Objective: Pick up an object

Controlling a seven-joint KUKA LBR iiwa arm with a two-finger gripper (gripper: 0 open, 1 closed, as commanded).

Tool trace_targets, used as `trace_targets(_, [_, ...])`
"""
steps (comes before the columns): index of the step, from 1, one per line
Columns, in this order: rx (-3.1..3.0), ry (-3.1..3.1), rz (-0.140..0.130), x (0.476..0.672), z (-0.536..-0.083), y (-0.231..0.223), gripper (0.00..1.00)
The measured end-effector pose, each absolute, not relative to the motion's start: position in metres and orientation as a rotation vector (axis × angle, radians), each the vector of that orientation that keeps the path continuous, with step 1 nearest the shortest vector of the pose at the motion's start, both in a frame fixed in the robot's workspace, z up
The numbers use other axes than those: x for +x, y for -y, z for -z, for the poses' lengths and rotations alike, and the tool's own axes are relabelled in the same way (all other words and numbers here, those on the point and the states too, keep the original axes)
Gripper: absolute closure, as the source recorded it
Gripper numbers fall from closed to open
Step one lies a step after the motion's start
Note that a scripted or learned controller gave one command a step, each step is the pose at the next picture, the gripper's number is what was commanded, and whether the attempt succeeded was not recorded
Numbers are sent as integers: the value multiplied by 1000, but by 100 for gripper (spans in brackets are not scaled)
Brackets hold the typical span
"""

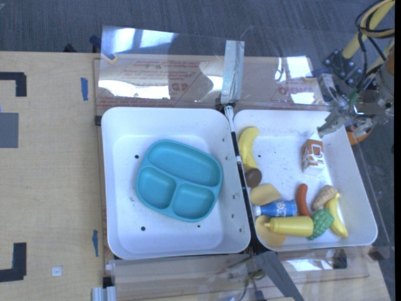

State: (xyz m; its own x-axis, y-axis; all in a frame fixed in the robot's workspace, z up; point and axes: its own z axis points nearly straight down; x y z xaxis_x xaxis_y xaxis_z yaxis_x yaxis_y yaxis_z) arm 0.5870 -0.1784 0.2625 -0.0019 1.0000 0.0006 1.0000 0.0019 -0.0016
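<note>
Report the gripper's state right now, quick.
Gripper: at the far right rim of the right bin, above the toy food; open or closed cannot be told, and nothing is seen held in it.

I see a smooth, matt blue plastic tray [178, 180], glossy white plastic bins [119, 168], and a pale wood-look worktop [47, 187].

Pale wooden bench [44, 187] stands on dark grey carpet [188, 5].
</note>
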Motion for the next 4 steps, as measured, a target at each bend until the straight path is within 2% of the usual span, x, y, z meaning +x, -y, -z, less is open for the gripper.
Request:
trace_targets(1, [-2495,1913,6,580,-153,218,0])
trace_targets(2, [-2436,1983,13,596,-88,195,0])
trace_targets(3, [-2444,1979,8,595,-98,199,100])
trace_targets(4, [-2490,1925,11,617,-205,139,100])
